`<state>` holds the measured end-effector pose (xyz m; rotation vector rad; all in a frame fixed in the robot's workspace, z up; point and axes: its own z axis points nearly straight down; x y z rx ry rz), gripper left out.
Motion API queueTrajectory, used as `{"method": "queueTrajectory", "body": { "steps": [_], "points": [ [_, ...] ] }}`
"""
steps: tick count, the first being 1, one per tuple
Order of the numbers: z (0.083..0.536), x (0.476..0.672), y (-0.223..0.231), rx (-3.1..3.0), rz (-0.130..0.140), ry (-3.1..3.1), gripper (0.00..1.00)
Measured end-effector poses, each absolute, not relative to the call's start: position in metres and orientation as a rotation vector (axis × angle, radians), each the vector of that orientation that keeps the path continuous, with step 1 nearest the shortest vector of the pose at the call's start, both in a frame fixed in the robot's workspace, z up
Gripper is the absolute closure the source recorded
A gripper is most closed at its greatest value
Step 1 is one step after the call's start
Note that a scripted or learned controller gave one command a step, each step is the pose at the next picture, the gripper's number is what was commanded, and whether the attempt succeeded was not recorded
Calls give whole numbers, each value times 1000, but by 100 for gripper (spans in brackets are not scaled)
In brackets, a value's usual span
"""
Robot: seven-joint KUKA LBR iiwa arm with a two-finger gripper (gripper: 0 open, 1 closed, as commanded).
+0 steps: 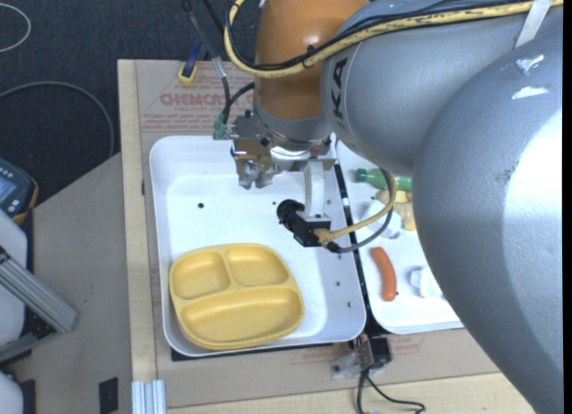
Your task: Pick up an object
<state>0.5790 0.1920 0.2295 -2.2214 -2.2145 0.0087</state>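
Lying at the near end of the left bin [198, 214], a yellow plate [237, 296] with three compartments sits flat on the white floor, close to the front rim and filling most of the bin's width. Its two small compartments face the far side and its one long compartment faces the near side.

Just across the divide, in the right bin [404, 321], an orange sausage [385, 274] lies near the left wall, its length running roughly near to far. A small white thing [420, 283] sits just beside it to the right, partly hidden under the arm [456, 153], so its kind cannot be told.

Farther back, the claw [256, 173] hangs over the far half of the left bin, well apart from the plate, with bare white floor between them. Whether it is open or closed cannot be told from this angle. Above it rises the orange band [304, 32] of the wrist, and the grey arm covers most of the right bin.

At the far end of the right bin, a green piece [366, 174] peeks out beside the arm, near the shared wall. Both bins rest on a brown board [143, 117] with red print.
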Motion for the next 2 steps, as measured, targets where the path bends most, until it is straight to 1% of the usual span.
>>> {"method": "queueTrajectory", "body": {
  "steps": [1, 2],
  "points": [
    [183, 652, 172, -2228, 1, -2219, 100],
    [82, 664, 214, -2214, 9, -2222, 100]
  ]
}}
